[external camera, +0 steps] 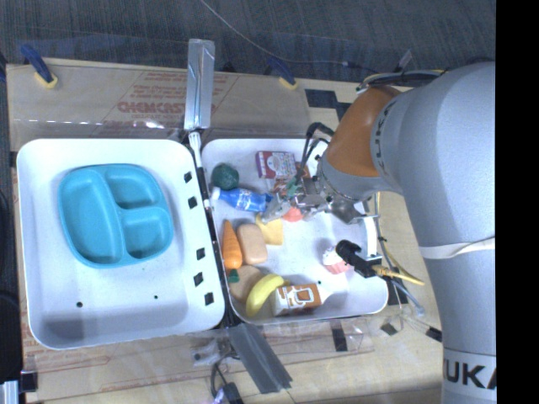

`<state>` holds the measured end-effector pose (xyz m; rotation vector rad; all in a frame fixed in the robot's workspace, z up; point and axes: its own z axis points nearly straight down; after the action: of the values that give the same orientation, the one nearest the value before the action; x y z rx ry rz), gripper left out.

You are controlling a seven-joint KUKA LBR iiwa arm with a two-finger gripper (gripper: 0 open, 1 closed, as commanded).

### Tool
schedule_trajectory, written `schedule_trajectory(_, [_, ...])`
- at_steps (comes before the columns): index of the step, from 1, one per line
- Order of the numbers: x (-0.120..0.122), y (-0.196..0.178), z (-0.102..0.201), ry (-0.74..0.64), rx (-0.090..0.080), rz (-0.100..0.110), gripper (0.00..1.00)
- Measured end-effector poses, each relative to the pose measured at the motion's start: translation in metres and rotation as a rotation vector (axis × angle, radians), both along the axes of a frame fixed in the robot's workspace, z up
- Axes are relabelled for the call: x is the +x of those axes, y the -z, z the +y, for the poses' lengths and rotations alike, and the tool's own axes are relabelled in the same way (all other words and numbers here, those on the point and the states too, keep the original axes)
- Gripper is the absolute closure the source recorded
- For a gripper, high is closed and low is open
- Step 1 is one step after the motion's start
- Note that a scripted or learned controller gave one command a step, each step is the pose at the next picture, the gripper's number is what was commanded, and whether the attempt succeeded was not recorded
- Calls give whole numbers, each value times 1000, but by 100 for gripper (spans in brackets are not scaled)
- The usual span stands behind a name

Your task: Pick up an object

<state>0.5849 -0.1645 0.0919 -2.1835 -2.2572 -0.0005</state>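
The desk (pixel 101 87) is flat brown cardboard-looking board with red print on it. Past its far edge lies a dark, ribbed floor (pixel 101 7). Two shallow white plastic bins sit side by side on the desk.

The left white bin (pixel 38 251) is smooth with round corners. In it lies a light blue plastic tray with three dips (pixel 115 211).

The right white bin (pixel 370 297) is full of small things. At the far side sit a dark green round ball (pixel 225 175) and a little red and white packet (pixel 274 164). Just right of the ball lies a blue and white plastic bottle (pixel 242 199). Nearer are a long orange carrot (pixel 232 244) and a tan bread-shaped block (pixel 252 244), touching side by side. At the near edge lie a curved yellow banana (pixel 263 292) and a small orange and white carton (pixel 300 296).

The big grey arm with an orange band (pixel 370 146) reaches in from the right. Its gripper (pixel 296 197) is low over the middle of the right bin, by the bottle. I cannot tell how the fingers stand.
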Motion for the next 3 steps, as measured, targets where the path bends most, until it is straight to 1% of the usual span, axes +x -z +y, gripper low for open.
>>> schedule_trajectory(1, [-1,-109,6,-186,-3,-6,0])
schedule_trajectory(2, [19,2,37,-374,2,4,0])
schedule_trajectory(3, [-51,-1,55,-601,-3,-4,0])
